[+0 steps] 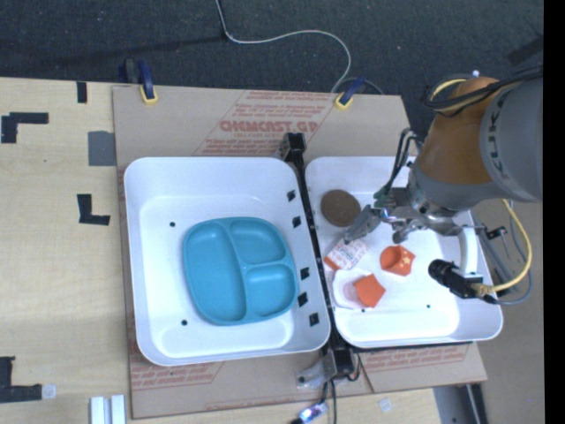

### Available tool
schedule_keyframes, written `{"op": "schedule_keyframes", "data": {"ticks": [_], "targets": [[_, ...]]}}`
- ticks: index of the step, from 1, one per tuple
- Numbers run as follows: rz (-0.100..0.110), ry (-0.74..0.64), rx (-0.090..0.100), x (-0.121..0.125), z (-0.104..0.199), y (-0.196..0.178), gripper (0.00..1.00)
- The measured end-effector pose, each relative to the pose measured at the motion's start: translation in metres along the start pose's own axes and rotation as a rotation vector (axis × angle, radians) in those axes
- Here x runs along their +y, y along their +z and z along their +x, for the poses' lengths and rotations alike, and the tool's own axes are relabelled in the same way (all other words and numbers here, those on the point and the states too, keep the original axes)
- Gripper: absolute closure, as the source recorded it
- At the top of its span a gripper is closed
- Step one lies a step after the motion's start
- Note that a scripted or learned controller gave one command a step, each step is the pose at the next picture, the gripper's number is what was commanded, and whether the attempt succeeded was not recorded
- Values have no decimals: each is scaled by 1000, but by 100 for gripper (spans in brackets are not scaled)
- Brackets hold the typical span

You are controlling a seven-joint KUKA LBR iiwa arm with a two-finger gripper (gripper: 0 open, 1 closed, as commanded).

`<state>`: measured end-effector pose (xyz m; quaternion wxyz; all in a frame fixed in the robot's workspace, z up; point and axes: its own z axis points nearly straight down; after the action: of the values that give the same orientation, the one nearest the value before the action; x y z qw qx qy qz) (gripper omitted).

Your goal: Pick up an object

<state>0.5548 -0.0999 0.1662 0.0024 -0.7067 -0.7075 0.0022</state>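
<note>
Two white bins side by side on a cardboard sheet laid over the tabletop. In the left bin, a blue divided plate, lying flat near the middle. In the right bin, four small things gathered toward its left half: a brown round disc near the far left corner, a white and red packet just in front of it, an orange block touching the packet's near side, and an orange-red piece a little to the right of the packet.

Reaching in from the right, the grey arm with its orange band. Over the right bin, the gripper, spread open, with nothing between the fingers. One grey finger pointing down-left, just beside the brown disc and above the packet; the other close above the orange-red piece. Whether touching either thing, impossible to tell from this slant.

At the cardboard's far edge, two blue and yellow clamps, and behind them a thin white cable looping across the dark floor.
</note>
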Motion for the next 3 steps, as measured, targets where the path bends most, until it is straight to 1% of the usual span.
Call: {"op": "schedule_keyframes", "data": {"ticks": [1, 2, 3], "targets": [[1, 1, 0, -9, -2, 48, 0], [-2, -2, 1, -8, 0, 35, 100], [-9, 0, 0, -7, -8, -11, 100]]}}
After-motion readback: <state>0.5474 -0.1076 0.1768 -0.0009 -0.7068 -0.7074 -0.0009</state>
